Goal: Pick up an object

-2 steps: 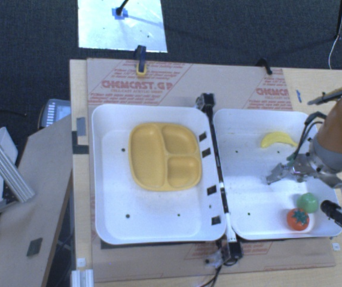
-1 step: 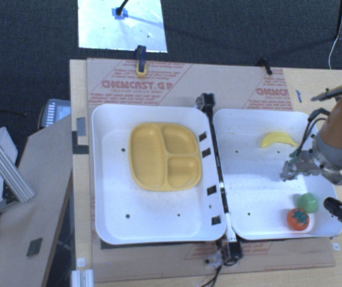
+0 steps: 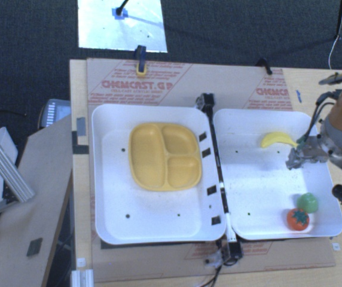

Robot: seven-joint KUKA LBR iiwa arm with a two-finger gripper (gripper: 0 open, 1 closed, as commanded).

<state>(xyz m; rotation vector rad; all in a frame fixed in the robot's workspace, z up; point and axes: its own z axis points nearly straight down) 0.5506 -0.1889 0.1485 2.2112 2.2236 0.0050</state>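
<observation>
Near the front edge of the right bin sit a red tomato toy and a green toy, almost touching each other. Farther back lies a yellow banana, with the gripper just beside it, low over the bin floor. How wide it is, you cannot tell. Over in the left bin rests a yellow plate with three parts. Both bins sit on a brown board on the bench.

Yellow banana, green ball, red tomato in right bin.
</observation>
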